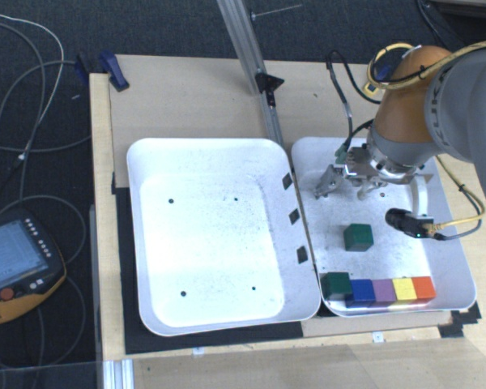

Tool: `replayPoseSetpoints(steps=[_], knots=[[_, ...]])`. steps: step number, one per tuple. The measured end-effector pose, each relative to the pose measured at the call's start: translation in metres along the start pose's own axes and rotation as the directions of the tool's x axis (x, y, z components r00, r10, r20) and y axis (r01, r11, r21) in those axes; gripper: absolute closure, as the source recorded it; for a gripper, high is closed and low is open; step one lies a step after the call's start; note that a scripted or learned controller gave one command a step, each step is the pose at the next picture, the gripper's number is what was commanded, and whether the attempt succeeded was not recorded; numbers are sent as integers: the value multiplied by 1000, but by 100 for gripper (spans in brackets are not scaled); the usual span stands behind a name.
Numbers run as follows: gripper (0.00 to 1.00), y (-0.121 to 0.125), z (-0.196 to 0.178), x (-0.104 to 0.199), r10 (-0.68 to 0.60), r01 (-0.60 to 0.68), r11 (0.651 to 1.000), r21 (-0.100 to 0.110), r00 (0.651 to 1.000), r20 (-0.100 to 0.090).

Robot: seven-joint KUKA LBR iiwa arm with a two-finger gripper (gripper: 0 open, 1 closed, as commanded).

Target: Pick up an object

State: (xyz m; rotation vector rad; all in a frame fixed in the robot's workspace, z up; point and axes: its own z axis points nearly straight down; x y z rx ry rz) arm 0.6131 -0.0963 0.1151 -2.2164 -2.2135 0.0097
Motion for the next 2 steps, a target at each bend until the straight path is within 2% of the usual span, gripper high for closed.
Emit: replayPoseSetpoints(steps=[1, 2], knots=[[0, -59, 18, -13, 2, -2, 1000, -2, 1000, 0], [0, -94, 17, -2, -1, 1, 1000, -6, 1000, -1]])
